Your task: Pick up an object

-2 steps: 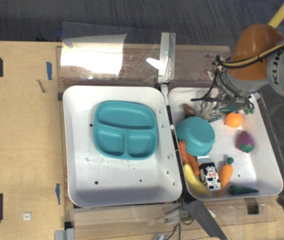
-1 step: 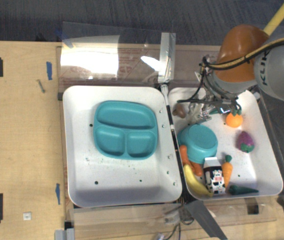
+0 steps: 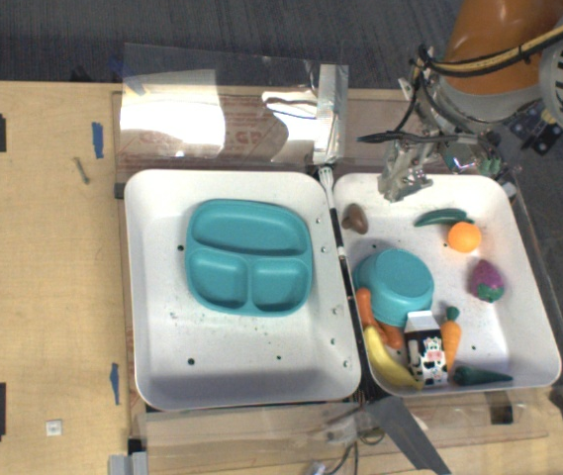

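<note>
My gripper (image 3: 406,180) hangs over the back edge of the right bin (image 3: 533,295), open, with nothing between its fingers. Just below it in the bin lie a brown lump (image 3: 357,219) and a dark green pod (image 3: 442,217). An orange fruit (image 3: 464,237) and a purple fruit (image 3: 488,281) sit toward the bin's right side. A teal bowl (image 3: 400,285) stands in the middle. In front of it are a banana (image 3: 388,359), a carrot (image 3: 451,339), a small white and black box (image 3: 424,349) and a green vegetable (image 3: 479,374).
The left bin (image 3: 152,305) holds a teal divided plate (image 3: 249,255). A clear plastic panel (image 3: 222,117) stands behind the left bin. The wooden bench (image 3: 34,285) stretches to the left. The arm's orange band (image 3: 504,13) is at the upper right.
</note>
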Controlling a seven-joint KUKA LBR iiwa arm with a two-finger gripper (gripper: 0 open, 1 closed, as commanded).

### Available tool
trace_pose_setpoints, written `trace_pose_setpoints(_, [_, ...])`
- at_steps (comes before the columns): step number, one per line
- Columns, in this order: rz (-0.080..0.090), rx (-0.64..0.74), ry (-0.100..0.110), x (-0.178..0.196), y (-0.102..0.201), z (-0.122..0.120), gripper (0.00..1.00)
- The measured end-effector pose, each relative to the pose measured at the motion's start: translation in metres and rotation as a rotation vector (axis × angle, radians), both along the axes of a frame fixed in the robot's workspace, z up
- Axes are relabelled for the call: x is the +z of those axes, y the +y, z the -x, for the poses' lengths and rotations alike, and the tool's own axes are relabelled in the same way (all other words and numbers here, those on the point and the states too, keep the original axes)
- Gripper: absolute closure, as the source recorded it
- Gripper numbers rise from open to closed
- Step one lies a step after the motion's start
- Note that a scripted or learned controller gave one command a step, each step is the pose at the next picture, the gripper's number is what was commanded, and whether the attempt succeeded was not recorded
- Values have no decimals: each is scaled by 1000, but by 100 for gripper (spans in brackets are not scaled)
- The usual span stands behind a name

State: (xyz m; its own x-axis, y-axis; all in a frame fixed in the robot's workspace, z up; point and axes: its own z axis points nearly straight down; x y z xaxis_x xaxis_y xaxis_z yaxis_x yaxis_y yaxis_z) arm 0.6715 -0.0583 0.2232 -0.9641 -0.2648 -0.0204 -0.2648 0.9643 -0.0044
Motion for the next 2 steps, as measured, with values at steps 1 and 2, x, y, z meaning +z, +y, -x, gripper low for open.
trace_pose_setpoints(1, [4, 235, 16, 1, -57, 58, 100])
trace_pose_setpoints(2, [3, 236, 17, 0, -55, 58, 0])
